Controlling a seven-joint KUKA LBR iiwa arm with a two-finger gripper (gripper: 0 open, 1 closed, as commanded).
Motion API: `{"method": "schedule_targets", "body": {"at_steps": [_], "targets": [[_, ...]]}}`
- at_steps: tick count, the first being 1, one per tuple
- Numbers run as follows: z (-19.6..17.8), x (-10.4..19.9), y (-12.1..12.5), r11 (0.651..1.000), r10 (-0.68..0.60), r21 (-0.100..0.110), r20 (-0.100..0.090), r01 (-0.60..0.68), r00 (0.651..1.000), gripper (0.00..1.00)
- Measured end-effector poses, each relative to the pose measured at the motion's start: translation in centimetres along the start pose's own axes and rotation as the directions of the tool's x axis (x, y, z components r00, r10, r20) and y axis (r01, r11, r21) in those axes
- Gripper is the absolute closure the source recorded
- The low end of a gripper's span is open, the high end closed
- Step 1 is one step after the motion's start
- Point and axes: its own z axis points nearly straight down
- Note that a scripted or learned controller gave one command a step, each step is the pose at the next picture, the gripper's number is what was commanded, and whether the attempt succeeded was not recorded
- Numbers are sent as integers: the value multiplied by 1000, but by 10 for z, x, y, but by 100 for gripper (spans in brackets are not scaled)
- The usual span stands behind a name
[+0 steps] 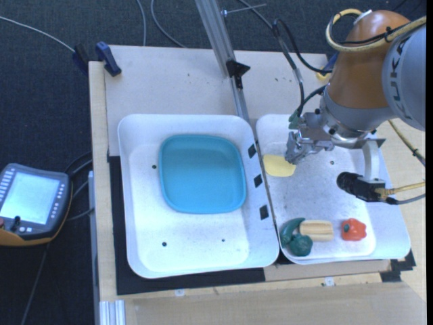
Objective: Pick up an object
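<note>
You are looking down on a pale wooden bench (169, 80) standing on dark carpet strewn with cables, a grey teach pendant (30, 202) at the frame's left edge. The left white bin (142, 249) holds a square turquoise plate (201, 172). In the right white bin (385, 249), the gripper (295, 156) hangs just above a flat pale yellow piece (279, 166) near the bin's left wall; you cannot tell how its claw is set. Along the lower edge lie a green vegetable toy (296, 237), a tan block (316, 230) and a red pepper toy (352, 229).
</note>
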Motion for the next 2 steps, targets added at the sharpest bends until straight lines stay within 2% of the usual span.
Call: {"method": "schedule_targets", "body": {"at_steps": [1, 2], "targets": [[10, 44, 24, 1000, 1, 1, 0, -1, 1000, 100], [14, 100, 38, 1000, 0, 1, 0, 0, 1000, 100]]}}
